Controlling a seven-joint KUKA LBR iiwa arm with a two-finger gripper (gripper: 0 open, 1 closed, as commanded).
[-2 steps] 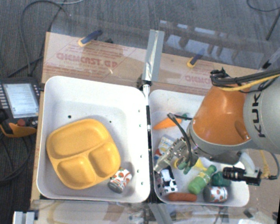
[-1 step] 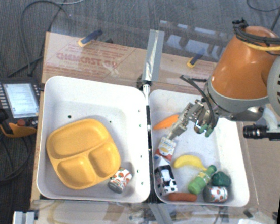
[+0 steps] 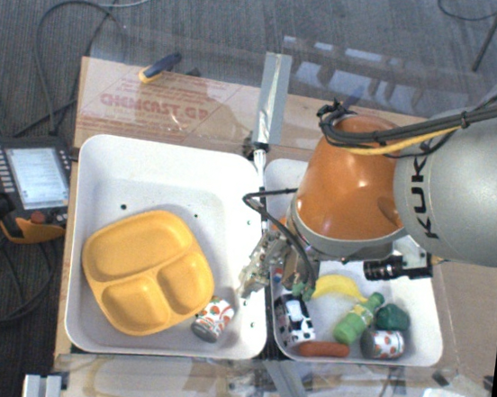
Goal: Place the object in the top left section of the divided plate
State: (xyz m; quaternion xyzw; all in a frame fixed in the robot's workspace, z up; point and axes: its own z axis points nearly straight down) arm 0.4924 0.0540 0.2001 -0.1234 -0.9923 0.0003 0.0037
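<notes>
The yellow divided plate point(image 3: 148, 271) is sitting bare in the left bin point(image 3: 118, 153), so nothing is placed yet. The gripper point(image 3: 268, 268) is hanging over the seam between the bins; claw state: cannot tell. Candidate items (banana point(image 3: 345, 289), green bottle point(image 3: 358, 320)) are lying in the right bin point(image 3: 434, 340); a small can point(image 3: 213, 319) is touching the plate's edge.

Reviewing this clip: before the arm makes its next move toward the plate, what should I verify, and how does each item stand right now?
1. Divided plate lies flat in the left bin: ok.
2. Plate's sections bare: ok.
3. Small can lies beside the plate's rim, not on it: ok.
4. Claw over the divide between bins: ok.
5. Object held in claw: cannot tell.
6. Banana, green bottle and sausage remain in the right bin: ok.
</notes>
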